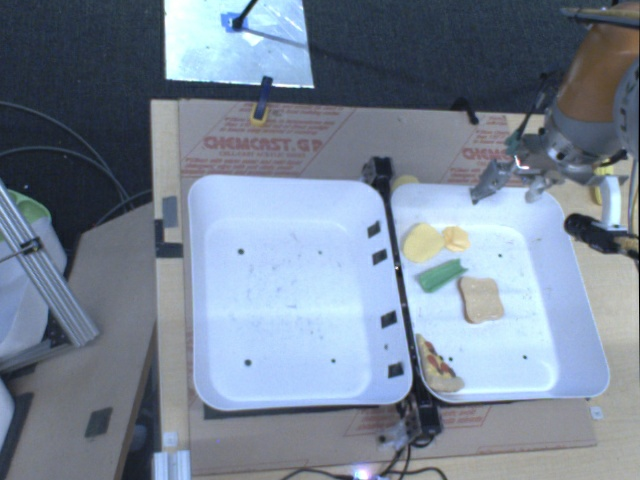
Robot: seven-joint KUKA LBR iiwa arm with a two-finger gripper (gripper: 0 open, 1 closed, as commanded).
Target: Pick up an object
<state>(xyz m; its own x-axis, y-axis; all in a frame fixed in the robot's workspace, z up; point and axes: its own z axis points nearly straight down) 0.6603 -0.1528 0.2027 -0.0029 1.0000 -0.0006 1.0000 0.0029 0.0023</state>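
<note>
Bench (110,268) on dark carpet (80,48); two white bins (290,298); end effector (512,184) fingers apart, empty.

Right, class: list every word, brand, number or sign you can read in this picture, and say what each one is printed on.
"CHEMCAST G P", red print, last letters unsure, on the brown board behind the left bin.
More red print on the same board behind the right bin and along its front edge: too blurred to read.
</note>
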